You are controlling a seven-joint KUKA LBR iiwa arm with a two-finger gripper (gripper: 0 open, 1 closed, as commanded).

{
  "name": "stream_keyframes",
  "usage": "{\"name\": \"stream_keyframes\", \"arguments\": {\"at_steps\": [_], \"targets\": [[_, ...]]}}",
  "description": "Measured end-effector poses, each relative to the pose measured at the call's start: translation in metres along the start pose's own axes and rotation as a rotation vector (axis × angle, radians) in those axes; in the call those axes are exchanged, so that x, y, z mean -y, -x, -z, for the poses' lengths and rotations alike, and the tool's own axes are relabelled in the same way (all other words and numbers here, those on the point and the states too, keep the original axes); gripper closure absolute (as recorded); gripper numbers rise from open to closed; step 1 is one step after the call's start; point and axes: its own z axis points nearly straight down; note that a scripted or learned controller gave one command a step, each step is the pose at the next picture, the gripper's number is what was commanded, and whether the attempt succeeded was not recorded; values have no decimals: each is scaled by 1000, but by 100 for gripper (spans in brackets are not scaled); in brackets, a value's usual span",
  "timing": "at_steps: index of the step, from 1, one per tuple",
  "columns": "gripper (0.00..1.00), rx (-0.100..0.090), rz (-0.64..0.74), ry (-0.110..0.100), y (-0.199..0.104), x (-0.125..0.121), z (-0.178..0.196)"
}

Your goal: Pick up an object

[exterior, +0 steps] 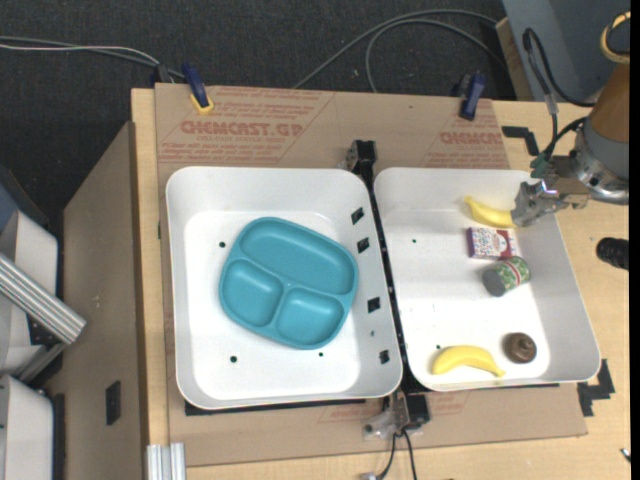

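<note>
In the right bin (440,298) lie a yellow banana (487,211) at the far right, a small purple and white packet (489,242), a small can on its side (506,275), a brown round piece (519,347) and a second banana (466,361) at the near edge. My gripper (529,205) hangs at the far right of that bin, just right of the far banana's end. Nothing shows held in it.
The left bin (200,348) holds a teal divided plate (288,282). A black hinge strip (375,268) runs between the bins. Clamps (199,94) sit on the cardboard at the back, with cables beyond.
</note>
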Motion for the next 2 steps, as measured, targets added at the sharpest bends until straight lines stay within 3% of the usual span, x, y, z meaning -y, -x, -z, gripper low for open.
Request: {"name": "stream_keyframes", "arguments": {"at_steps": [1, 2], "targets": [[100, 0, 0, 0, 0, -11, 59], [100, -1, 0, -3, 0, -12, 76]]}}
